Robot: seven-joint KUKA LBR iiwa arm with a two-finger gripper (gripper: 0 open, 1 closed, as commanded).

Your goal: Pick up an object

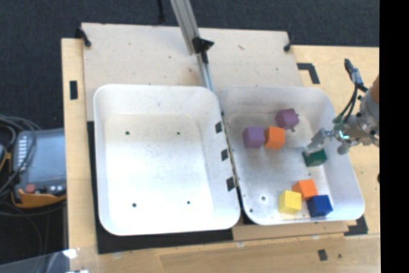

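Progress: the pick is judged not yet completed. The claw (317, 147) is seen low over the right-hand bin (342, 185), near its right wall, with the arm (365, 113) reaching in from that side. A green block (315, 157) lies directly at the claw's tip, touching or just under it. Whether the block sits between the fingers or merely beneath them cannot be told; the area is small and blurred, so how far the claw is spread, and whether anything is gripped, cannot be judged. No object is seen lifted clear of the bin floor. What is left: a secure grip, then a lift.

Other objects, all in the right-hand bin: a purple block (254, 136) and an orange block (275, 137) lie touching each other near the middle; a second purple block (287, 117) sits just beyond them, toward the far wall. At the near edge a yellow block (290, 201), a smaller orange block (308, 187) and a blue block (320, 205) are clustered close together. The left-hand bin (102, 137) rests beside it on the tabletop (153, 41).

Obstructions: the green block stands apart from both clusters, so no neighbour is judged to crowd the claw. The bin's right wall is near and may limit the approach.
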